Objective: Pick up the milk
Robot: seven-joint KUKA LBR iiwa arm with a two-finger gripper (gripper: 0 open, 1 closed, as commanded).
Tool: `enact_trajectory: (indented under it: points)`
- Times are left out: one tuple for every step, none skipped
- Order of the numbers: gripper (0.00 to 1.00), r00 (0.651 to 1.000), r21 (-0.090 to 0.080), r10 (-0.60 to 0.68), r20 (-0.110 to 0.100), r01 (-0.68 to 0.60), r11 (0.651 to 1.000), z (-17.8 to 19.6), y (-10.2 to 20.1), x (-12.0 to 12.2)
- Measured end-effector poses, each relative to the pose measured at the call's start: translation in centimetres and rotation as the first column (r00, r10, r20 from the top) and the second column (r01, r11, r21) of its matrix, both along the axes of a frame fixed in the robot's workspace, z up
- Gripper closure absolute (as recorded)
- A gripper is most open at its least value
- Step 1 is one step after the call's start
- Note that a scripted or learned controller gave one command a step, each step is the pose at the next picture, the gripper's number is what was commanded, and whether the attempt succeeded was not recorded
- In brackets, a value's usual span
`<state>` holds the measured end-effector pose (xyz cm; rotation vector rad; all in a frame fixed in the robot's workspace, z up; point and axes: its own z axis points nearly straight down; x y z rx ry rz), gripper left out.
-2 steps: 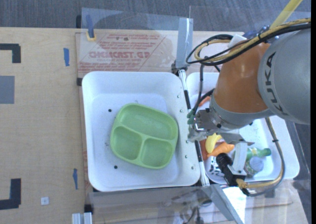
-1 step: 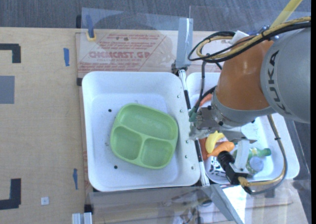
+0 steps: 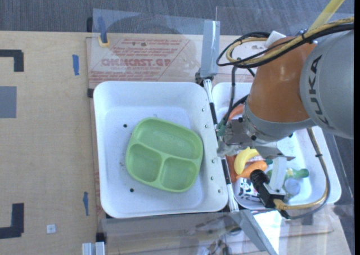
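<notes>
Wooden bench (image 3: 45,135) with two white bins: the arm (image 3: 292,79) hangs low over the right bin (image 3: 332,183), gripper (image 3: 236,138) buried in clutter. Left bin (image 3: 112,107) holds a green divided plate (image 3: 163,154); banana (image 3: 243,161) sits right, milk's hard to pick out.

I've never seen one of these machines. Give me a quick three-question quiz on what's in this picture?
1. True or false: the green divided plate lies in the left bin.
2. Over which bin does the arm hang? A) left B) right
3. Fill in: the plate has ___ compartments.

Key:
1. True.
2. B: the arm covers much of the right bin, above a yellow banana and other small items.
3. Three.
</notes>
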<state>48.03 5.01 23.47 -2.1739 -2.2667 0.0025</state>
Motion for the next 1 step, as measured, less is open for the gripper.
enact_trajectory:
  points:
    - [1.00, 0.942, 0.000, 0.336, 0.004, -0.336, 0.942, -2.11, 0.69, 3.04]
